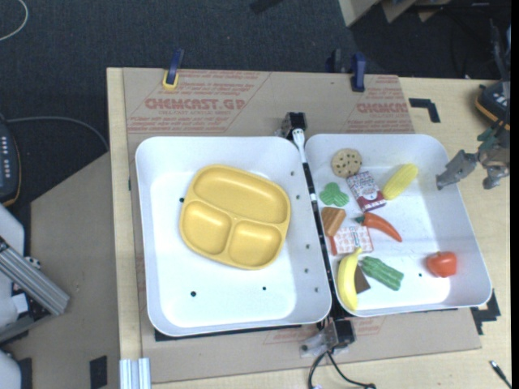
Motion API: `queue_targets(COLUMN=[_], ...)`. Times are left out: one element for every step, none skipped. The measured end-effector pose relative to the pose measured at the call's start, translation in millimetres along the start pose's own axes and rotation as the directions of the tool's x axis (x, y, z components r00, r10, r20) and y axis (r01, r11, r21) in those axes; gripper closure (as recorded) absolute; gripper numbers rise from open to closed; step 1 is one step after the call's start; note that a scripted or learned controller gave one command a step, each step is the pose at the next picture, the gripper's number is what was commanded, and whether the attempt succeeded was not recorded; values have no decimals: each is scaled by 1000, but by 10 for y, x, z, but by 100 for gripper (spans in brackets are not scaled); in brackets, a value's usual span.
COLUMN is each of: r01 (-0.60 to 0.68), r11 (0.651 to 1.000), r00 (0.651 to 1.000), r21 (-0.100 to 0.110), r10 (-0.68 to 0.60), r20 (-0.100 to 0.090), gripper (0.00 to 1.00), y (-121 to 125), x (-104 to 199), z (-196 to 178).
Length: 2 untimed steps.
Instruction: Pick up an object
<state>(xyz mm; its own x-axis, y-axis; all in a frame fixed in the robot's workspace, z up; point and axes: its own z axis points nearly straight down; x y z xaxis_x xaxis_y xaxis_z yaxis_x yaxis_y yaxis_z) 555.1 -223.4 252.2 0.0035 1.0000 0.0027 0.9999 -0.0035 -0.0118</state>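
Note:
The right bin (454, 294) holds several toy foods: a cookie (346, 162), a corn cob (400, 181), a red chili (381, 226), a banana (347, 279), a green cucumber (382, 272) and a tomato (441, 263). Small snack packets (364, 188) and a green leafy piece (332, 194) lie among them. My gripper (473, 173) hangs over the bin's right rim, to the right of the corn cob. It is open with nothing between its fingers (452, 173).
The left bin (162, 298) holds a yellow three-compartment plate (234, 215). Blue and yellow clamps (172, 71) hold the cardboard bench top at the back. A black divider (312, 217) runs between the bins.

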Motion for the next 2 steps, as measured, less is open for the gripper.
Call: queue_targets(r01=[4,4], r11=[1000,1000], r00=[1000,1000], r21=[-13,-7], r10=[-3,-4], r20=[4,1], gripper=[0,0], y=[24,-53], x=[6,73], z=[-71,441])
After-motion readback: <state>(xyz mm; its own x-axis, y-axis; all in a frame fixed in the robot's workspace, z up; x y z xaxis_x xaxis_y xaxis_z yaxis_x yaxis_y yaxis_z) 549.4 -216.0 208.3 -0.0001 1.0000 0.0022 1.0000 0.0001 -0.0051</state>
